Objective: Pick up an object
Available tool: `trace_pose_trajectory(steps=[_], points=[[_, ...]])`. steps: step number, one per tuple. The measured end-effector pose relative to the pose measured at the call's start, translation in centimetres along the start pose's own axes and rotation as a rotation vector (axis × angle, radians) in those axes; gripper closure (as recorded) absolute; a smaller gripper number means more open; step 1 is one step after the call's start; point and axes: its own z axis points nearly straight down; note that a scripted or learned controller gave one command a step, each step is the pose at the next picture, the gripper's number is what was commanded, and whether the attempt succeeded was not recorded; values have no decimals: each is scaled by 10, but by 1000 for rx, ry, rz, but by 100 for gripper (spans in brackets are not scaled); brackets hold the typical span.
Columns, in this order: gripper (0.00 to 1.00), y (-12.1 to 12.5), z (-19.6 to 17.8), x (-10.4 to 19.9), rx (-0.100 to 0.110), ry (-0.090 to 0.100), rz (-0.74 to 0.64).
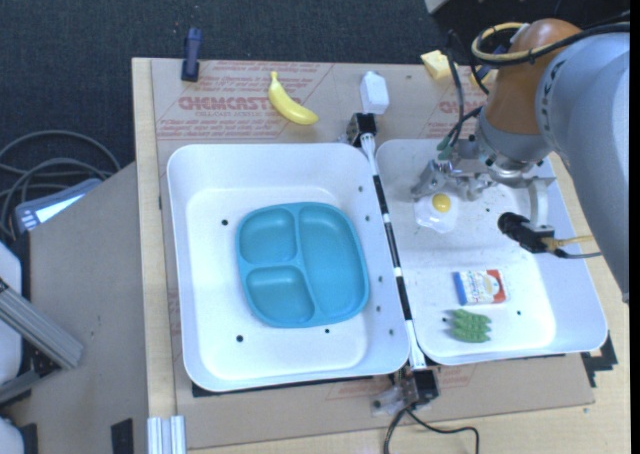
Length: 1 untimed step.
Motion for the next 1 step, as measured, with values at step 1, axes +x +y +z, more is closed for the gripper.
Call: trace_pose_trajectory(steps=[1], points=[[0, 17, 0, -18, -5, -2, 0]])
